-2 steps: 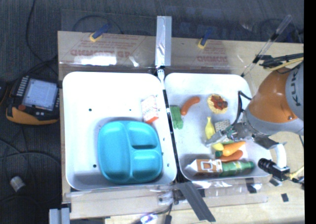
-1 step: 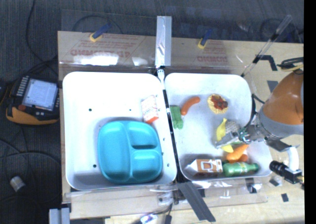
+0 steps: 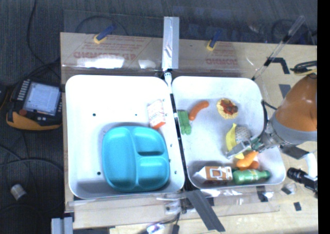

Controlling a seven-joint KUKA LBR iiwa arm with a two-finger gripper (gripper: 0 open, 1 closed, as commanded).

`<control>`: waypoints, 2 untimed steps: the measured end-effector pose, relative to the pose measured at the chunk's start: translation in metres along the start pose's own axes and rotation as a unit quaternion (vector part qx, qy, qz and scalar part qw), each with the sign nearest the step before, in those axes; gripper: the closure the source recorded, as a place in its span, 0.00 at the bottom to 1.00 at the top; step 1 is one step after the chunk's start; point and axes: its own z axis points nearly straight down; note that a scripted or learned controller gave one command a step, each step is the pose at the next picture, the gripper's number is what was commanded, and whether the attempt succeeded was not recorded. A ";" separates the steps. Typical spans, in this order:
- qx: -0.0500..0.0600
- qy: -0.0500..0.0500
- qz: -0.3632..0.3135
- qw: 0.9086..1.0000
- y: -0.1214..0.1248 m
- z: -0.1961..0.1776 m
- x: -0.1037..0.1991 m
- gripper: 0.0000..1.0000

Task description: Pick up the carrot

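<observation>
- The bench carries 2 shallow white bins with rounded corners and smooth, glossy walls: the left bin (image 3: 82, 124) in the centre-left of the frame, the right bin (image 3: 216, 86) in the centre-right.
- The arm (image 3: 299, 109) comes in from the right edge, its rounded orange band above a grey wrist.
- The gripper (image 3: 246, 148) sits low in the right bin's lower right part; its metallic fingers are too small and cluttered to tell whether they are released or clenched.
- The carrot (image 3: 247, 161), a short, smooth orange piece with a bit of green at one end, lies in the lower right of the right bin, touching or just under the gripper tip.
- Just below the carrot lies a glossy green bottle (image 3: 251, 176) on its side, and beside that to the left a small flat carton (image 3: 216, 173) with an orange and brown print.
- A yellow banana-shaped piece (image 3: 231, 136) lies just left of the gripper.
- A round, flat pizza-like disc (image 3: 227, 107) with red spots lies in the upper part of the right bin.
- A curved orange sausage shape (image 3: 198, 109) lies upper left in that bin, beside a green blocky piece (image 3: 184, 122) against the left wall.
- The left bin holds a smooth turquoise plastic tray (image 3: 135, 158) with 3 compartments and a small white and orange packet (image 3: 156, 114).
</observation>
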 end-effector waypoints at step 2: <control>-0.001 -0.005 -0.117 0.993 -0.001 -0.009 -0.004 1.00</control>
